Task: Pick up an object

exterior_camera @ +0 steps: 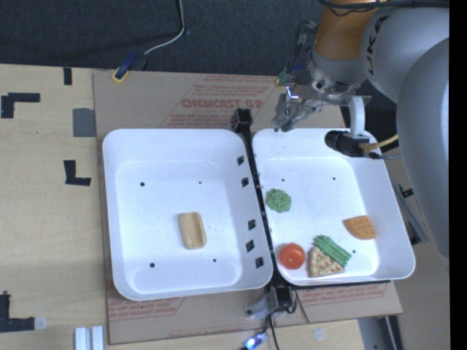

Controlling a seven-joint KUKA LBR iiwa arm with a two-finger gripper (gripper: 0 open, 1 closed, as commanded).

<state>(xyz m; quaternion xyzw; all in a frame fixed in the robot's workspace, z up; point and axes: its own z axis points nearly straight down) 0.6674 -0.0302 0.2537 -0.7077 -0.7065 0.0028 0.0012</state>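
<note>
My gripper hangs above the far left corner of the right bin, with nothing seen between its fingers. In the right bin lie a green broccoli-like piece, a red tomato, a pizza-like wedge, a green pod and an orange piece. The left bin holds a tan bread roll.
A black divider runs between the two bins. Both bins rest on a cardboard sheet on the bench. A cable trails across the back left.
</note>
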